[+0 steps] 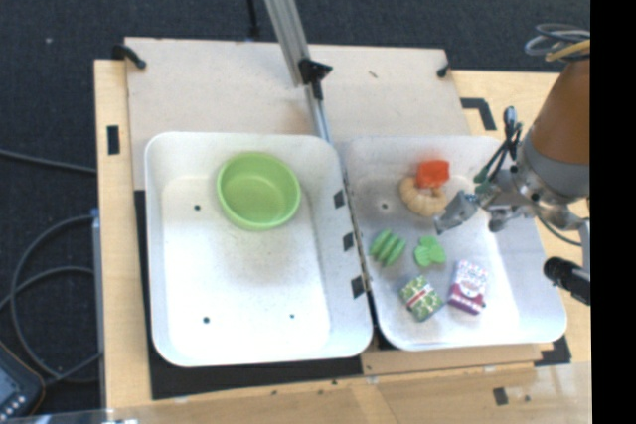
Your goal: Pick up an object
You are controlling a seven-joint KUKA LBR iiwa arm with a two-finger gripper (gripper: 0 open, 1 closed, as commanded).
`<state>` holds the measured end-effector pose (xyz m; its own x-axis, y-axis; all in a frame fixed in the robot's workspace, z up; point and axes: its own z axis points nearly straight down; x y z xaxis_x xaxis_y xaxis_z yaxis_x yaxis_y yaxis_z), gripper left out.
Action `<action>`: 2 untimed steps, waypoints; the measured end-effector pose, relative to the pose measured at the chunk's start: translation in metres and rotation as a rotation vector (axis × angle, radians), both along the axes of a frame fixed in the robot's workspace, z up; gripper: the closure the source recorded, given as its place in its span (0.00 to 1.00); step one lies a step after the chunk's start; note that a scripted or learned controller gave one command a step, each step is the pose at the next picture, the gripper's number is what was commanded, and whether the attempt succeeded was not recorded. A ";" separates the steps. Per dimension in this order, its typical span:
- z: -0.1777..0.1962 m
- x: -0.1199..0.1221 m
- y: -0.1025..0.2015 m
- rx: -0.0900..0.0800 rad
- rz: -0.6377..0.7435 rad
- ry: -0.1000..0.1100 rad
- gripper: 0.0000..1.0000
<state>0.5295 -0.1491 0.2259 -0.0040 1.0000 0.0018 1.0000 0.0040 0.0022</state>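
I've got the claw (475, 211) low over the right bin (527, 313), w/ the arm coming in from 3 o'clock. One dark finger tip sits just beside the tan lump (421, 198) that has an orange piece (432, 174) on top; can't tell if it's wide or narrow from this angle, and nothing shows between the tips.

Pickable stuff, all in the right bin: green ridged piece (388, 247) and green leafy piece (430, 251) at approx 7 o'clock from the claw, green-red packet (420, 297) and pink-white packet (468, 287) nearer 6. The green bowl (259, 191) sits alone in the left bin (179, 313).

My call: go for the tan lump, it's closest. Center over it, straddle it before closing, drop straight, keep clear of the bin wall.

Packets have print on them, too small to read.
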 end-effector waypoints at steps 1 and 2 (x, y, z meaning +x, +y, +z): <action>0.000 0.000 0.000 0.000 -0.002 -0.001 0.00; -0.045 0.001 0.005 -0.004 -0.008 0.005 0.00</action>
<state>0.5303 -0.1444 0.1812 0.0044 1.0000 -0.0022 1.0000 -0.0044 -0.0032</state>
